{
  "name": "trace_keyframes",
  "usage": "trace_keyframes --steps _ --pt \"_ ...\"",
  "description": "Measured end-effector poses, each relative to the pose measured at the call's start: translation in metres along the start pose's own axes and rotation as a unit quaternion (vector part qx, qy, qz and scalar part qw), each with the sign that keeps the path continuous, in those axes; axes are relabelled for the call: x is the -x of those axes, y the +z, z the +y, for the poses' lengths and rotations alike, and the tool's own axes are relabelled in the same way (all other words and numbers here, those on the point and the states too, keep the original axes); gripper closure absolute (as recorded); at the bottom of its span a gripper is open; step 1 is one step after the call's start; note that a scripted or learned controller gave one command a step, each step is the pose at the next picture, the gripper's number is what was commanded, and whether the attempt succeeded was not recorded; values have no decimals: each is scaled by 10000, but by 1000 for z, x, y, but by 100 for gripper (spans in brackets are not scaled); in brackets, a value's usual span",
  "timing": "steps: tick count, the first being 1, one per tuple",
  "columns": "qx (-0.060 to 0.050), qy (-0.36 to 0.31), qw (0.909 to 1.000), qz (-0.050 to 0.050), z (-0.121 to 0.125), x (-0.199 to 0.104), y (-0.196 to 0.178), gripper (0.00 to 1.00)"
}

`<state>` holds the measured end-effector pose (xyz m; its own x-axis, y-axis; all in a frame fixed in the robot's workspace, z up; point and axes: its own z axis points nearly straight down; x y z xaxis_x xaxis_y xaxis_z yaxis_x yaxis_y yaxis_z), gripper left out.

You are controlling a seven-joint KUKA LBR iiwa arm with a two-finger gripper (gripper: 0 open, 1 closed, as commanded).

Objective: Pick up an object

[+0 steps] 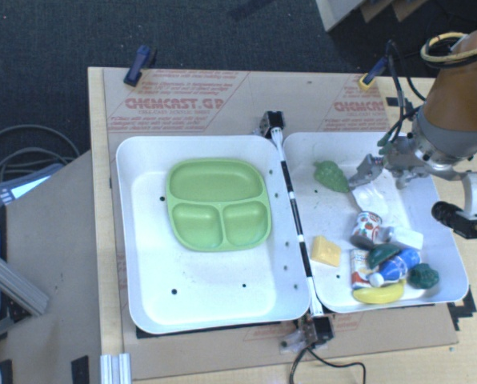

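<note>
camera view: two bins (pixel 142 238), one green tray (pixel 218 204), one banana (pixel 379 295).

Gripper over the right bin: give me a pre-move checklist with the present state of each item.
1. Gripper is above the right bin: ok.
2. An object lies close by: the green leafy piece sits just to its left: ok.
3. Gripper already holds an object: cannot tell.
4. Other targets are separated: the banana, blue item and dark green ball crowd together: not ok.
5. Yellow wedge stands apart from the pile: ok.
</note>
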<state>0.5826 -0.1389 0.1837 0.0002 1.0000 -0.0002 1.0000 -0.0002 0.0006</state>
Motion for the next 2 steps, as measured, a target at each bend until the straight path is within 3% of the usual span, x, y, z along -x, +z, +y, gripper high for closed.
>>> trace_keyframes --steps 1,2 --pt "-2 3 10000 1 -13 0 99 0" --pt "-6 3 10000 7 -62 -6 99 0"
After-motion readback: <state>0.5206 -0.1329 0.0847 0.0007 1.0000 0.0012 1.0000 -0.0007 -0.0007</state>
